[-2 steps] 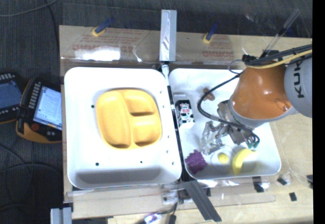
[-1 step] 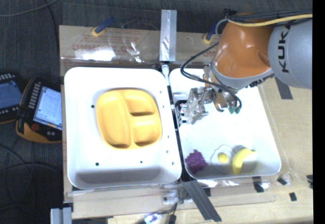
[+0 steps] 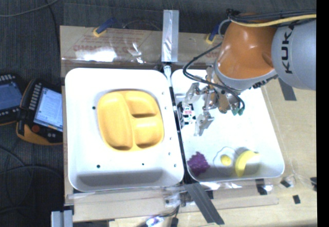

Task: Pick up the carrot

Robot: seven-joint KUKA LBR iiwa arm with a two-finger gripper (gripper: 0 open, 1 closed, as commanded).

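Note:
The carrot point(image 3: 225, 102) is a small orange piece with a green tip. It lies in the right bin point(image 3: 267, 133), at its upper middle, just under the orange band of the arm, which hides part of it. My gripper point(image 3: 200, 109) hangs over the left part of the right bin, close to the wall between the bins. It is immediately to the left of the carrot. Whether the gripper touches the carrot cannot be made out.
The left bin point(image 3: 82, 164) holds a yellow divided plate point(image 3: 131, 119). Along the right bin's front edge lie a purple grape bunch point(image 3: 197, 161), a fried egg point(image 3: 224, 158) and a yellow banana-like piece point(image 3: 244, 161). A tablet and a handheld controller point(image 3: 36, 112) lie left of the bench.

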